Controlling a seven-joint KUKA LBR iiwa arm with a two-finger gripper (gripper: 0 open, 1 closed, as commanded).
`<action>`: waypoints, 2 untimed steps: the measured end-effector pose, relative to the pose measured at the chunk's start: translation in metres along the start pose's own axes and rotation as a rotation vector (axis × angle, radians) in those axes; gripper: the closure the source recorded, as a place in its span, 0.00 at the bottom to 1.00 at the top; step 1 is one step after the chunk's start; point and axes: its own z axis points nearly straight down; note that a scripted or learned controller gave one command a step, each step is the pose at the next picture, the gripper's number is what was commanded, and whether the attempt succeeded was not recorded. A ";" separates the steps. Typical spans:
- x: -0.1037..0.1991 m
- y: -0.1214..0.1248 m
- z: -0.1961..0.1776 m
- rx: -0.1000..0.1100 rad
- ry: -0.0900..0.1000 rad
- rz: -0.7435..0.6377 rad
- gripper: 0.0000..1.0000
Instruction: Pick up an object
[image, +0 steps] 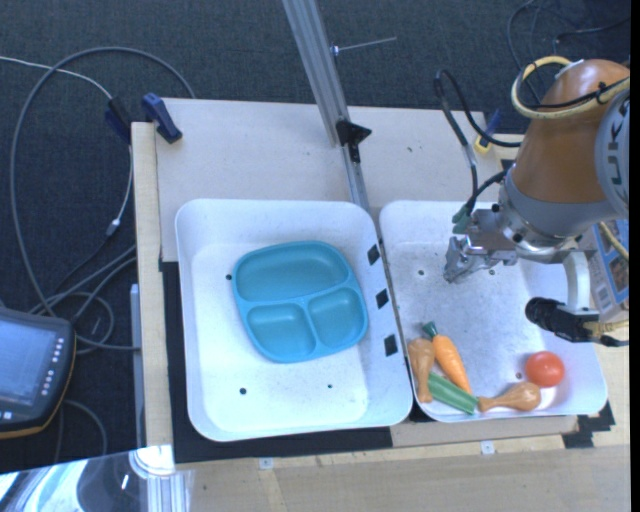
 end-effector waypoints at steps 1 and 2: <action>0.058 -0.013 -0.001 0.001 0.001 -0.002 1.00; 0.113 -0.044 0.000 0.002 0.000 -0.001 1.00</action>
